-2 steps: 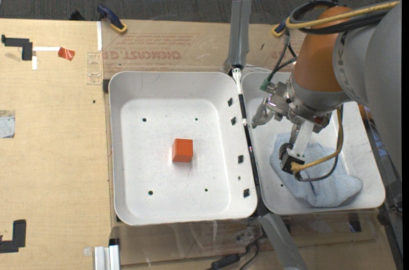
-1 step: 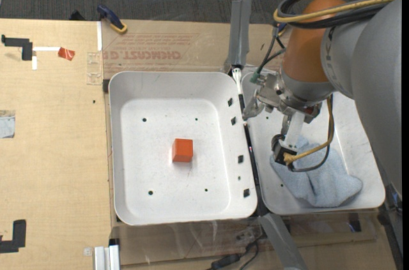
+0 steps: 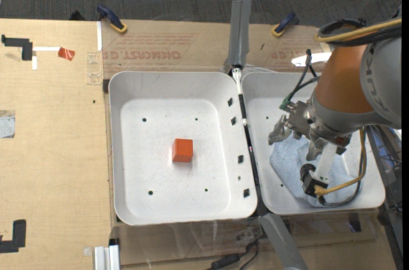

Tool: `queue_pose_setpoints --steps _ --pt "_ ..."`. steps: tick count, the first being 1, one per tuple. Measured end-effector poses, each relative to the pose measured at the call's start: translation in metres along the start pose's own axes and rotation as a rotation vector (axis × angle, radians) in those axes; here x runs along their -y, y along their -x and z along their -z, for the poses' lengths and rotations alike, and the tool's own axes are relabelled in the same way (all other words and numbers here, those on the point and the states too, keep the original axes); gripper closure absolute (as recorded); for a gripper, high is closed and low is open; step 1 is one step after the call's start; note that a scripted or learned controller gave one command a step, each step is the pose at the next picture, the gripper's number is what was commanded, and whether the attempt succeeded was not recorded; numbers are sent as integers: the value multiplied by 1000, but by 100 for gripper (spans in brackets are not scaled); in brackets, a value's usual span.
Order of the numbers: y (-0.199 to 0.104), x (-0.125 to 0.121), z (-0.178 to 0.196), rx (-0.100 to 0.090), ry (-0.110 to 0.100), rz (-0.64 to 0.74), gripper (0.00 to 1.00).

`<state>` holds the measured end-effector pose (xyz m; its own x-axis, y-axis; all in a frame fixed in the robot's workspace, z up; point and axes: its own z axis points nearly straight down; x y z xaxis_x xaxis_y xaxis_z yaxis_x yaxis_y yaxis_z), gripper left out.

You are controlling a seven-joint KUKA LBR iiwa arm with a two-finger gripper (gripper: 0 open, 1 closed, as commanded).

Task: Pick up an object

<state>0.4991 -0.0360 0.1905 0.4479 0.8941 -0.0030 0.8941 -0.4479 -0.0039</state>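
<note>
An orange-red cube (image 3: pixel 183 150) lies near the middle of the left bin (image 3: pixel 128 135). A pale blue cloth (image 3: pixel 285 165) lies crumpled in the right bin (image 3: pixel 262 103), toward its front. My gripper (image 3: pixel 283 131) hangs low over the right bin, just above the cloth's far left edge. The grey arm with its orange band (image 3: pixel 345 80) covers the right side of that bin and part of the cloth. Whether the gripper touches the cloth is unclear.
A grey divider post (image 3: pixel 239 32) stands at the back between the two bins. Blue and yellow clamps (image 3: pixel 112 18) hold the cardboard backing. The wooden bench (image 3: pixel 51 154) extends to the left with small tape marks and a red tag (image 3: pixel 66 53).
</note>
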Motion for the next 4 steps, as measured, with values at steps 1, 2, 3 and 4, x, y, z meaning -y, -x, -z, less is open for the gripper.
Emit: queue_pose_setpoints --steps 1,2,3,4 --pt "2 -53 5 0 1 46 0" --pt "31 -49 51 0 2 -91 0" --pt "56 -18 -85 -1 -2 -170 0" --pt "65 -9 -99 -4 3 -121 0"
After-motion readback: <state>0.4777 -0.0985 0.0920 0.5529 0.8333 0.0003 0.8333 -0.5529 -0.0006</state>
